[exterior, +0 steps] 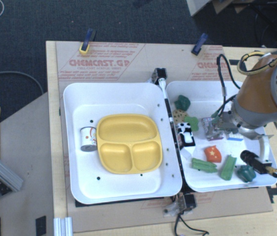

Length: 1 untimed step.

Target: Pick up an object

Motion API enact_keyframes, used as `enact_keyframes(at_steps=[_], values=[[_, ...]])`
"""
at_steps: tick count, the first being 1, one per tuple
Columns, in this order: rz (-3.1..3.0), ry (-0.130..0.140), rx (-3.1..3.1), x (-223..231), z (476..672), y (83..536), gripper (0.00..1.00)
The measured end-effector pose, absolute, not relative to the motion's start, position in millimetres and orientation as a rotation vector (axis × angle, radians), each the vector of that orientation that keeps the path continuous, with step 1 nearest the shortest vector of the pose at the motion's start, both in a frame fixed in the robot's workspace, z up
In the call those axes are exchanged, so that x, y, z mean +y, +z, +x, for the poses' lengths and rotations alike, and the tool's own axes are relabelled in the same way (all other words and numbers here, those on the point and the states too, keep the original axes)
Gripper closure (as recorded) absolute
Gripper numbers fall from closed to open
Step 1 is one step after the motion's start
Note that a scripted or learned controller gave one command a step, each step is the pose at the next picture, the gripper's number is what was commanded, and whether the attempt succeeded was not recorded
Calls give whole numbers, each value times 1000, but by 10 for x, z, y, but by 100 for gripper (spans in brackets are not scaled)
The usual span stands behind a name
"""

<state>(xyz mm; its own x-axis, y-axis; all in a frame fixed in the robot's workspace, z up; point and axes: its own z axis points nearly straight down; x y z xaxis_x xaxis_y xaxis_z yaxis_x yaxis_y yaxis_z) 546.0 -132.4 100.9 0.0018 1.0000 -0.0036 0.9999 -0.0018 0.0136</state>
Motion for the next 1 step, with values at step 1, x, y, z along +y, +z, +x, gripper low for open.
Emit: enact_keyframes(at_steps=[1], values=[[2215,5,2218,-1275,5491,1632,100]])
